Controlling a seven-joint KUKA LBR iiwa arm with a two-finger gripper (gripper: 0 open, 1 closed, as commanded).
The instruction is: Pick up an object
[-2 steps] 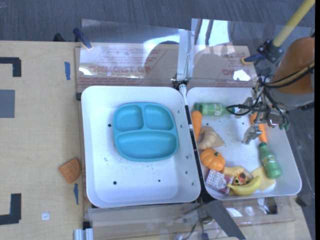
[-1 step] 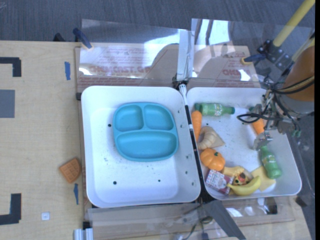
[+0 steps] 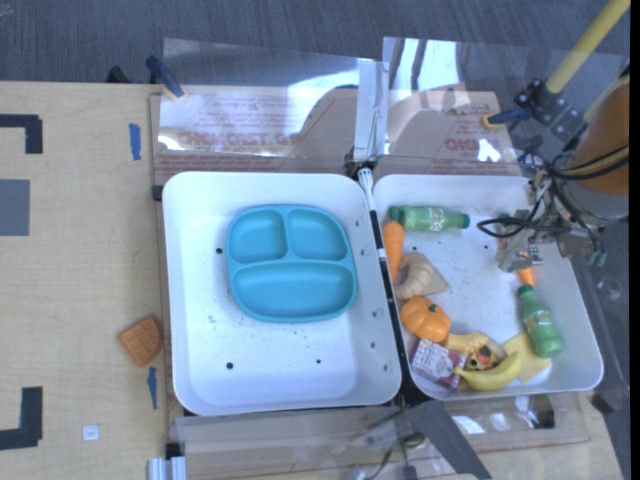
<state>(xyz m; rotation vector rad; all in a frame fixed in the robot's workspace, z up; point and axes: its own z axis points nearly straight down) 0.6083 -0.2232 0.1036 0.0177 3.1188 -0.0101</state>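
Observation:
In the right bin (image 3: 580, 298) lie several toy items. A green bottle (image 3: 430, 218) rests on its side at the far end, with a carrot (image 3: 394, 245) beside the left wall. A tan cone-shaped piece (image 3: 422, 276) and an orange pumpkin (image 3: 427, 318) sit below it. A red-and-white packet (image 3: 433, 360) and a banana (image 3: 505, 366) lie at the near end. A second green bottle with an orange cap (image 3: 538, 323) lies along the right side. My gripper (image 3: 519, 257) hangs low over the bin's right part, just beyond that bottle's orange cap, with nothing visibly held.
A blue divided plate (image 3: 291, 262) sits in the left bin (image 3: 200, 348). A small waffle-like brown piece (image 3: 141, 340) lies on the wooden bench left of the bins. Clear plastic panels (image 3: 270, 108) stand behind both bins. Cables (image 3: 540, 218) dangle around the wrist.

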